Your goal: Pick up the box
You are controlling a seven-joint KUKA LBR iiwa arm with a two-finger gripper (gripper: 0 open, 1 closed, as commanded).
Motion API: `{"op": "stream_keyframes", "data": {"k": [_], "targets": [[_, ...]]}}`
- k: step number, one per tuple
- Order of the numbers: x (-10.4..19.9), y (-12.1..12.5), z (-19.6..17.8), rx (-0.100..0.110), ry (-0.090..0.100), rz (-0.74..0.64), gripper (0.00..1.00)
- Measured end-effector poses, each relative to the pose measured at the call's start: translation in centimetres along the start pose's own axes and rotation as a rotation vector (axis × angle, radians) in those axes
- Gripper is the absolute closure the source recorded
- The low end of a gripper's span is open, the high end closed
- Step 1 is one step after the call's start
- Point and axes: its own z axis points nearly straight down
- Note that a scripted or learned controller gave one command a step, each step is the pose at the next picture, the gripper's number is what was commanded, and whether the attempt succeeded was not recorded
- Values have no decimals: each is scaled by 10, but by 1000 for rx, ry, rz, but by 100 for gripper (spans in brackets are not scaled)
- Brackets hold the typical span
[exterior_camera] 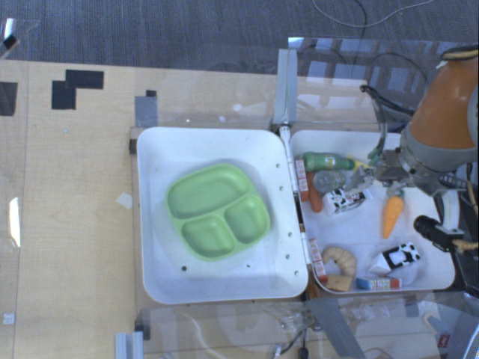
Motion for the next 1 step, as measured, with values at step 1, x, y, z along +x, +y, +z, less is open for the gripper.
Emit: {"op": "stream_keyframes", "data": {"k": [1], "targets": [[1,2,-11,-6,0,-4,100]]}}
